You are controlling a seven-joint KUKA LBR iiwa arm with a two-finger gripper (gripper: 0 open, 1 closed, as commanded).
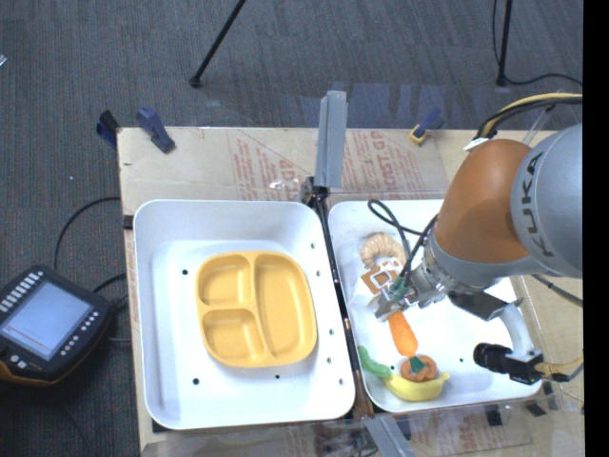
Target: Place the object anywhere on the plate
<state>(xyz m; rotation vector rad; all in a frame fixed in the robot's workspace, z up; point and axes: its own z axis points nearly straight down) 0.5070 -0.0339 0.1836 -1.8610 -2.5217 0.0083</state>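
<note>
A yellow three-compartment plate (257,308) lies in the middle of the left bin (157,255). My gripper (392,299) hangs low over the left part of the right bin (457,388), reaching in from the right. An orange toy carrot (402,332) lies directly below and in front of it, its upper end at the gripper's tip. Whether the carrot is gripped is not visible. A tan ring-shaped pastry (383,247) sits just behind the gripper.
At the front of the right bin lie a yellow banana (420,387), a small orange fruit (417,367) on top of it, and a green piece (372,362). The arm's bulky orange-and-grey body (495,217) covers the bin's right half. A raised divider (335,284) separates the bins.
</note>
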